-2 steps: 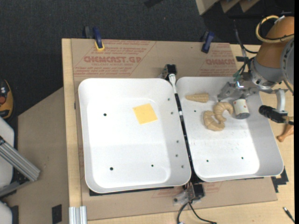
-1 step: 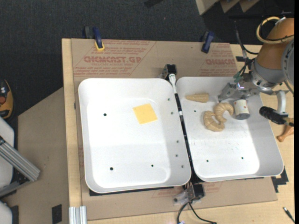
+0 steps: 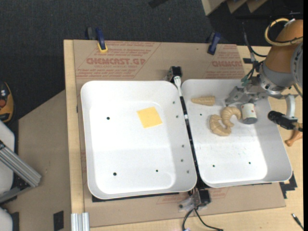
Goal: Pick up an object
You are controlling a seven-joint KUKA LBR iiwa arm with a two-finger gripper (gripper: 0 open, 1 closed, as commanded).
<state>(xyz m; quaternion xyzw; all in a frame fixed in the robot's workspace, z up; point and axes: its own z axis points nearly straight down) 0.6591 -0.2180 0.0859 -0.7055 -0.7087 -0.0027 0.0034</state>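
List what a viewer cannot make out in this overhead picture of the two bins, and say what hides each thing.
1. Camera view: the tool is small and blurred over the right bin, so its tips cannot be made out.
2. Camera view: the croissant sits right under the tool; contact cannot be judged.
3. Camera view: the arm is cut off by the right edge.
4. Camera view: the yellow square is too flat to identify.

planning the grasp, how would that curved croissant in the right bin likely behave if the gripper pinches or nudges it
The croissant looks like a moulded toy, so probably light and fairly stiff. Its curved, lumpy shape lies flat on the right bin, so it would more likely slide or spin than roll. Rounded surfaces may slip from the gripper.
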